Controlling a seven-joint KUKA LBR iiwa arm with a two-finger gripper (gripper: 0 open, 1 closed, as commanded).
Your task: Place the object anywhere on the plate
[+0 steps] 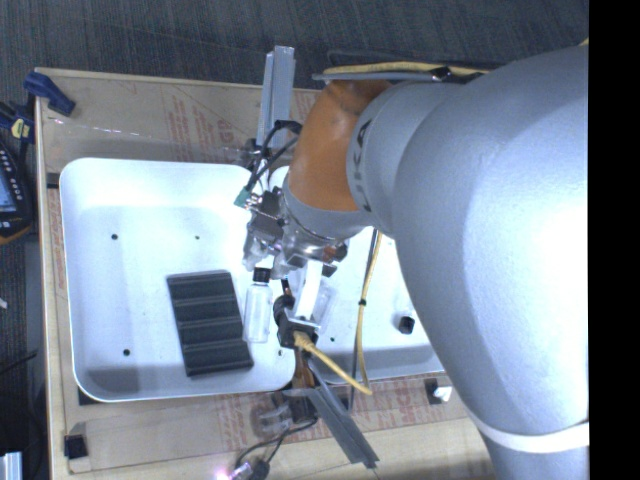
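The right bin (pixel 400 353) is largely hidden by the arm (pixel 480 218). A dark ribbed plate (pixel 208 323) is seen lying in the left bin (pixel 110 268). The gripper (pixel 275 303) is poised at that bin's right wall; its state cannot be told, and no object can be made out.

Grey arm (pixel 490 238) seen reaching in from right, bulk taking up right half of view. Orange band (pixel 325 158) seen above wrist. Wrist angled down and leftward. Pincer (pixel 268 303) positioned low near view centre, pointed downward. Cables seen looped around wrist housing.
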